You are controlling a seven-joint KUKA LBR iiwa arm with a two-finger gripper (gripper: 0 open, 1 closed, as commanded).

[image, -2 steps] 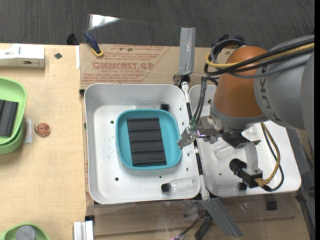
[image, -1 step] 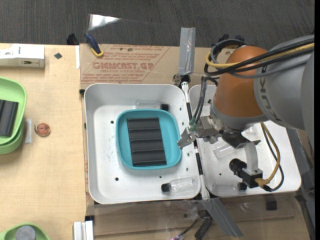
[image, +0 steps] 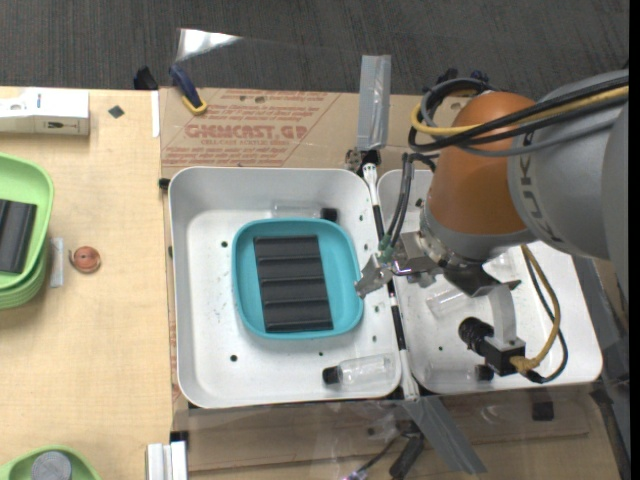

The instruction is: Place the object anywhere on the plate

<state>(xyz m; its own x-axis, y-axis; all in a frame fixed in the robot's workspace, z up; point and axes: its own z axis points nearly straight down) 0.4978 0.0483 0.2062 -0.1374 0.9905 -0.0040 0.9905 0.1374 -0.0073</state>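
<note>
The clear vial point(image: 357, 371), near the plate point(image: 297, 278), looks light and slippery, best pinched mid-body; the gripper point(image: 385, 268) jaws' state I cannot tell.

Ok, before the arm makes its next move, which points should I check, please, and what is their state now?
1. Teal plate lies flat in the left bin: ok.
2. Free room on the plate: not ok, a black ridged block covers most of it.
3. Clear tube lies off the plate, near the bin's front wall: ok.
4. Gripper holds an object: cannot tell.
5. Gripper is near the plate's right edge, by the wall between the bins: ok.
</note>
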